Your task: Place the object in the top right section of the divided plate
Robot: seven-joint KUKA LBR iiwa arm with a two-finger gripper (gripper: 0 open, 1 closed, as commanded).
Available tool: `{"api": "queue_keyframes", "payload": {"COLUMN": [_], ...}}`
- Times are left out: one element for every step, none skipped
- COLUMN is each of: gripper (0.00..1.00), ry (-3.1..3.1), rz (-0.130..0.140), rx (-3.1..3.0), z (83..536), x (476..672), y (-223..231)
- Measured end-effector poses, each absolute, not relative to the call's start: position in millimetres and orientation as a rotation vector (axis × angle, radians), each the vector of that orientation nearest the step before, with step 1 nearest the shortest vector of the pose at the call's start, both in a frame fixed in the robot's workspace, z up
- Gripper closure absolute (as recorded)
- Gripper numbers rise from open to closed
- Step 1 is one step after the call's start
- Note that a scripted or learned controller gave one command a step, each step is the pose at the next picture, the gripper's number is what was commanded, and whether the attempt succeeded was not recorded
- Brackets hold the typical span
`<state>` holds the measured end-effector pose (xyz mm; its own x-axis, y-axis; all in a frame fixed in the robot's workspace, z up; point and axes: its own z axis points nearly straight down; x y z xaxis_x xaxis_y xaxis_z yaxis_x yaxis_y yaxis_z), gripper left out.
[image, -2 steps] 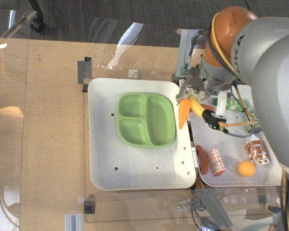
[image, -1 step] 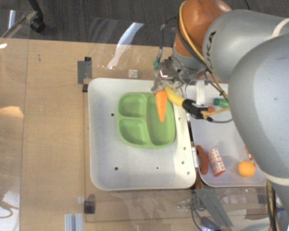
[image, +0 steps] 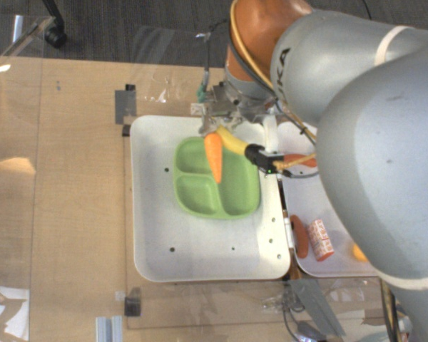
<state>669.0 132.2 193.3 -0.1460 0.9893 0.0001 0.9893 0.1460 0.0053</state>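
Your hand (image: 215, 123) is pinching the carrot (image: 213, 157) by its upper end, and the carrot is hanging over the green divided plate (image: 232, 199), beside a banana (image: 233, 142).

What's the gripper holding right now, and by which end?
The gripper holds the carrot by its top, thick end; the tip hangs down over the green plate.

The bench (image: 57, 191) looks like pale matt wood under clear, glinting plastic sheeting, the bins (image: 200, 262) and green plate (image: 200, 194) look like smooth plastic with a soft sheen, the carrot (image: 213, 157) is smooth and orange, and the arm (image: 364, 120) has satin grey casing.
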Motion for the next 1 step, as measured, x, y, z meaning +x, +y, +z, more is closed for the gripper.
{"api": "queue_keyframes", "payload": {"gripper": [0.0], "ry": [2.376], "rz": [0.006], "rx": [2.05], "z": [193.4], "x": [669.0], "y": [132.3]}}
